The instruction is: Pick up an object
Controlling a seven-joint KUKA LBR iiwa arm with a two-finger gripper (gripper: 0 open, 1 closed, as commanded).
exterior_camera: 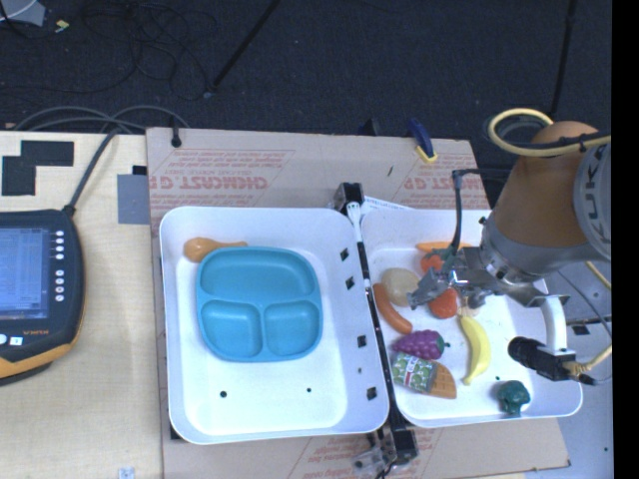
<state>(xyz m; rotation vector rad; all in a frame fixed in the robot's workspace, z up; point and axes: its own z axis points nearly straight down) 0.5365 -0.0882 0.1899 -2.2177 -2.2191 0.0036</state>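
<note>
Several toy foods are lying in the right bin (559, 407). Gripper (439, 285), finger state unclear, is hovering over a tomato (444, 304); banana (475, 347) at 5 o'clock. Tomato likely light, rigid, slick: pinch across its middle.

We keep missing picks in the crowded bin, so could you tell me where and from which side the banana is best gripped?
Probably grip the banana across its narrow middle, coming straight down from above. It lies flat and elongated, running roughly up-down in view. The bin floor is bare on its right flank, while the grapes sit close on its left, so close the gripper across its width.
</note>
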